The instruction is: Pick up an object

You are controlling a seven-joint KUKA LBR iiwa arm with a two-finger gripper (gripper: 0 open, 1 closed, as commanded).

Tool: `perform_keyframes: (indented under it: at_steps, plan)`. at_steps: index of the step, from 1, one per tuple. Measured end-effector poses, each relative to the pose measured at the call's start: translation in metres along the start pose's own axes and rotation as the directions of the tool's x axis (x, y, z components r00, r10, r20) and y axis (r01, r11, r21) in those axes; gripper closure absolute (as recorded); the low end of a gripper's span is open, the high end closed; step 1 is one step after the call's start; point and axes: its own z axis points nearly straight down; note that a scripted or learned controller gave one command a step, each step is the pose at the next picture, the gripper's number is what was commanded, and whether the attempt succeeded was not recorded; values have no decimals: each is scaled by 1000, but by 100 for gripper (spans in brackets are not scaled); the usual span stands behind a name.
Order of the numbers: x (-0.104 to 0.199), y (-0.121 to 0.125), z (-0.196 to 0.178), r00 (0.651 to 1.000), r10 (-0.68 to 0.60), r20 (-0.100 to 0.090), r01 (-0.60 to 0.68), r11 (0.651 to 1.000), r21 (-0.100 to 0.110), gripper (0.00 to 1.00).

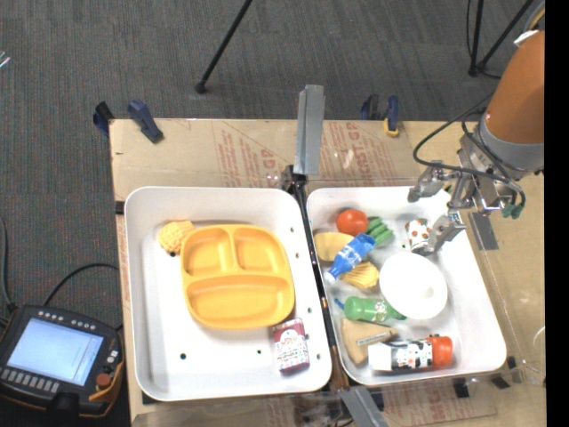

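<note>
Left bin [142, 238]: a yellow divided plate [236, 276] lies near its middle. A yellow corn piece [173, 235] touches the plate's upper left corner. A small pink carton [290, 346] lies just below the plate's lower right corner.

Right bin [484, 314], right of the plate across the shared rims: a red tomato [352, 221] sits at the top, with a green piece [380, 231] touching its right side. Below the tomato, a blue bottle [349, 256] lies tilted over pale yellow pieces [331, 244]. A white bowl [413, 286] lies right of the blue bottle. A green bottle [373, 310] lies at the bowl's lower left edge. Below it is a tan wedge [360, 336]. A white bottle with a red cap [411, 354] lies along the near wall. A small red-and-white item [418, 232] sits just above the bowl.

Gripper [437, 215]: over the right bin's upper right part, above the bowl. Its fingers are spread apart with nothing between them; one fingertip is just beside the red-and-white item.
</note>
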Motion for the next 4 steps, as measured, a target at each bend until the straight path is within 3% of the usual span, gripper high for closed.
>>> perform_keyframes:
  at_steps: [1,2,3,4]
  plan:
    - [17,3,161,979,-204,0,204,979,-1,0]
    - [-25,-30,143,891,-453,3,453,891,-1,0]
    - [-35,-2,168,897,-442,0,442,897,-3,0]
    - [-37,-1,156,897,-443,7,443,897,-2,100]
